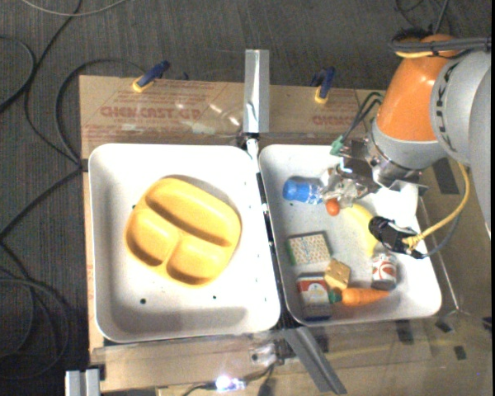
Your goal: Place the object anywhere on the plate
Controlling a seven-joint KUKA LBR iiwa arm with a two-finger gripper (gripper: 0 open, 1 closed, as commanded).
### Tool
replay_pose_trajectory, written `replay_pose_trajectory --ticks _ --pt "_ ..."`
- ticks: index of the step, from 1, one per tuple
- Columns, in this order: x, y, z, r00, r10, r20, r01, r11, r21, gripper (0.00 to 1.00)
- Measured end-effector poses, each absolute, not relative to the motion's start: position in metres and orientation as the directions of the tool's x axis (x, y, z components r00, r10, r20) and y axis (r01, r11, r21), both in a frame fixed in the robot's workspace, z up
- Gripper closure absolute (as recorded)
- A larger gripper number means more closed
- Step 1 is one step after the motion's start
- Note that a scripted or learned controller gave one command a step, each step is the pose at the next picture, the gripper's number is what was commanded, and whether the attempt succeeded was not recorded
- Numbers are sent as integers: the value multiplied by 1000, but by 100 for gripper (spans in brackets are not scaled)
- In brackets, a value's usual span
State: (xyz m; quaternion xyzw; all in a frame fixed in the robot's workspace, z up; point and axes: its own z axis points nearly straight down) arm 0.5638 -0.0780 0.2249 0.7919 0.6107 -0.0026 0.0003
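A yellow plate [184, 229] with three compartments lies in the left bin [107, 304]. My gripper [343, 190] hangs low over the upper middle of the right bin [425, 299]. Just left of it lies a clear bottle with a blue cap [298, 190]. A small orange-red piece [332, 207] shows right under the gripper's tip. Whether either thing is gripped is hidden by the gripper's body.
The right bin also holds a checkered box [308, 248], a yellow block [338, 272], a carrot [365, 296], a red-and-white can [384, 271], a small carton [313, 290] and a pale yellow item [361, 218]. A black cable loop [389, 232] hangs beside the wrist.
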Motion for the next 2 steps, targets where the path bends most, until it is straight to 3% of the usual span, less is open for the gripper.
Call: replay_pose_trajectory --ticks 1,2 --pt "568 22 185 36 999 -1 999 -36 -5 100" --pt "568 22 185 36 999 -1 999 -36 -5 0"
